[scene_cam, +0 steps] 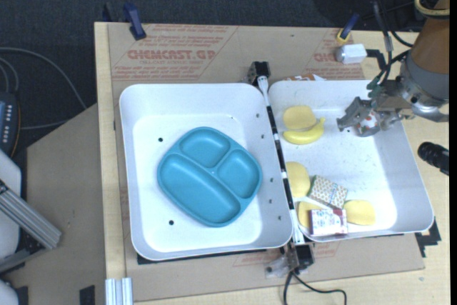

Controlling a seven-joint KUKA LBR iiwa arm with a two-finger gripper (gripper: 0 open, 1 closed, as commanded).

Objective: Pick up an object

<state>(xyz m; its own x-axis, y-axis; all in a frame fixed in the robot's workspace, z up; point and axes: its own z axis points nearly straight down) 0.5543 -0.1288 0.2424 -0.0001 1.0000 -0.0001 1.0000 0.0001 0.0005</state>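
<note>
End effector (365,119) sits low in the right bin (400,175) near its far edge, apparently positioned to grasp; finger state cannot be told. Nearest object, banana (303,133), lies just beside it, ungrasped.

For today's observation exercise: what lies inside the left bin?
The left bin holds one blue divided plate with three compartments, lying flat. Whatever is beneath the plate is covered and cannot be seen.
</note>
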